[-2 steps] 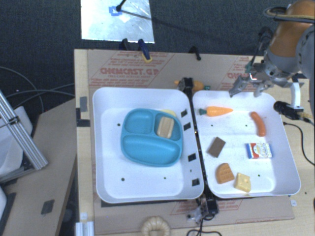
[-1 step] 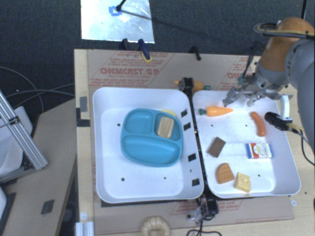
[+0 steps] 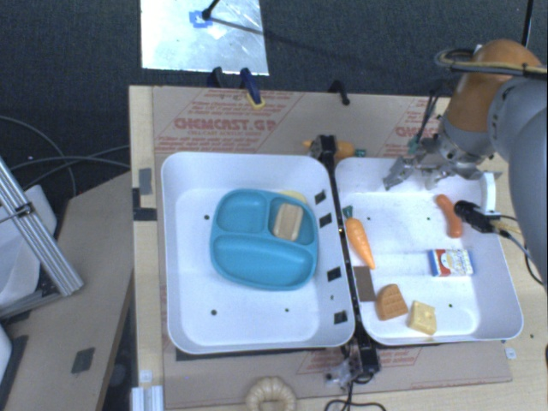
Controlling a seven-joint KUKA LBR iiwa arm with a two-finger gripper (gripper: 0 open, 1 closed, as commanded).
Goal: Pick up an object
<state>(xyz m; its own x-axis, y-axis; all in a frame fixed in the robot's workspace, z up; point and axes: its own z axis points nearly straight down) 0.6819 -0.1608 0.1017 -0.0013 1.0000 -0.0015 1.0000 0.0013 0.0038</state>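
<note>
The right bin [image 3: 488, 302] holds several toy foods: an orange carrot [image 3: 360, 242] by its left wall, a small orange sausage [image 3: 447, 215], a blue, white and red box [image 3: 450, 263], a brown bread slice [image 3: 391, 301] and a pale yellow cracker [image 3: 421, 317]. My gripper [image 3: 418, 172] hangs over the far edge of that bin, above and left of the sausage, with nothing seen in it. In the left bin [image 3: 193, 315] lies a blue divided plate [image 3: 257, 251] with a tan bread piece [image 3: 288, 222] in its right compartment.
A yellow piece [image 3: 294, 197] peeks out behind the plate. A yellow object [image 3: 343, 150] sits beyond the bins' divider. A foil sheet [image 3: 204, 24] lies at the back, a blue clamp [image 3: 251, 88] on the board's edge, and a beige ring [image 3: 272, 395] in front.
</note>
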